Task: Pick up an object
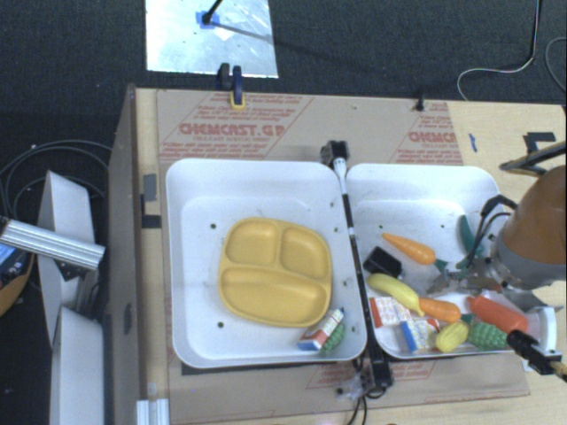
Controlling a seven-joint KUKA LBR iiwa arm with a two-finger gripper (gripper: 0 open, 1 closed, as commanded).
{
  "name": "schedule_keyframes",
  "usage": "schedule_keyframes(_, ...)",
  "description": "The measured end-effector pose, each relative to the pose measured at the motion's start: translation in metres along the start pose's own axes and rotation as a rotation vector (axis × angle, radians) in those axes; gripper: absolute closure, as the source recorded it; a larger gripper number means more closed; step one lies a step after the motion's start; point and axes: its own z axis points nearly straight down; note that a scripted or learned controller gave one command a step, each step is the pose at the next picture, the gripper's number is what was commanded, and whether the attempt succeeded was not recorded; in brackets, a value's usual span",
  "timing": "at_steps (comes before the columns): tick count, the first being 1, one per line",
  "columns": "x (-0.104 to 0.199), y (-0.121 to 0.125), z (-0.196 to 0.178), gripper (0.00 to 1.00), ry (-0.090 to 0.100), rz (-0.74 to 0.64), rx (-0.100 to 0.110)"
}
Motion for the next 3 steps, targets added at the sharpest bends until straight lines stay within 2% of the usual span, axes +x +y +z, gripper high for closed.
schedule_keyframes(1,-0.022,0.075,0.0,0.0,0.003,-0.003,0.002)
schedule_keyframes(2,-0.023,0.14,0.0,0.0,0.001,-0.004,0.0)
schedule_keyframes(3,0.047,0.041,0.001,0.0,0.003,-0.002,0.004)
